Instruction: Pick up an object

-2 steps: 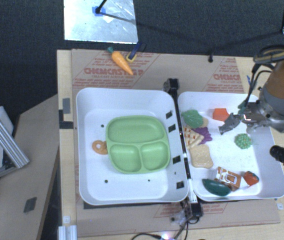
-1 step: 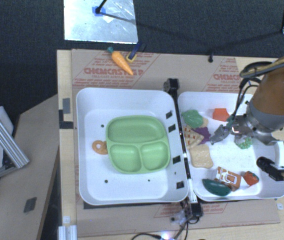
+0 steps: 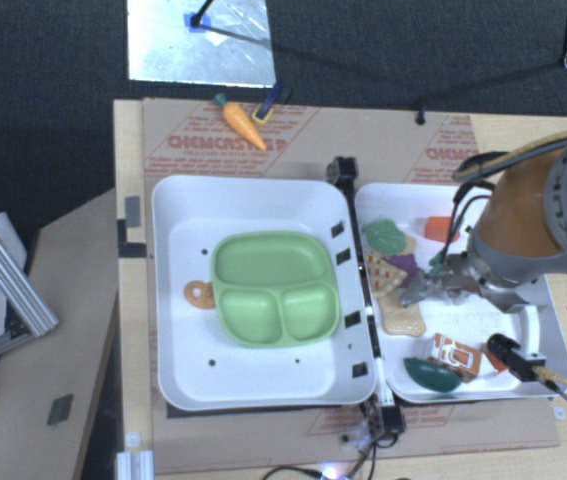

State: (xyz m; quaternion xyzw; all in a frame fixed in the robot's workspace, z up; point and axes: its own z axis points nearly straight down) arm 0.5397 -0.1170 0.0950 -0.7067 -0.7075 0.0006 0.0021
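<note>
My gripper (image 3: 419,288) hangs low in the right bin (image 3: 553,353), over a tan flat piece (image 3: 401,318) and next to a purple piece (image 3: 399,265). A green leafy item (image 3: 384,235) lies further back in that bin. An orange block (image 3: 439,228) sits at the bin's far side. A dark green item (image 3: 433,373) and an orange-and-white item (image 3: 457,354) lie near the front edge. The arm covers much of the right bin.
The left bin (image 3: 178,268) holds a green divided plate (image 3: 275,286) and a small pretzel-shaped item (image 3: 199,294). A toy carrot (image 3: 243,125) lies on the cardboard behind the bins. A silver sheet (image 3: 201,28) lies further back.
</note>
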